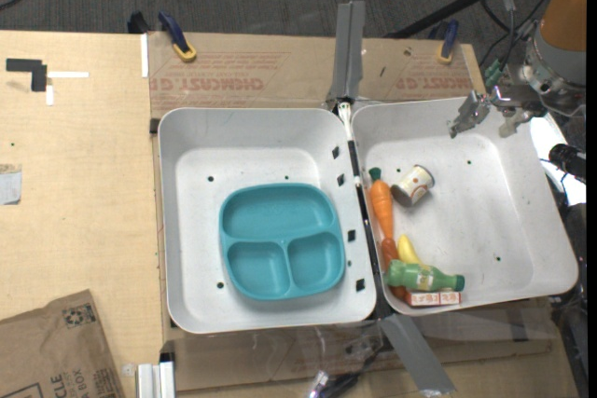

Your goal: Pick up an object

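Seen from above, the gripper (485,116) hangs over the far edge of the right bin (522,228), fingers spread apart with nothing between them. Along that bin's left and near sides lie a toy carrot (381,204), small can (413,184), banana (408,249) and green bottle (424,276). The left bin (187,200) holds a teal divided plate (280,240).

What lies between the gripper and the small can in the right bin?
In the camera view, the stretch from the gripper down to the small can is bare white floor of the right bin.
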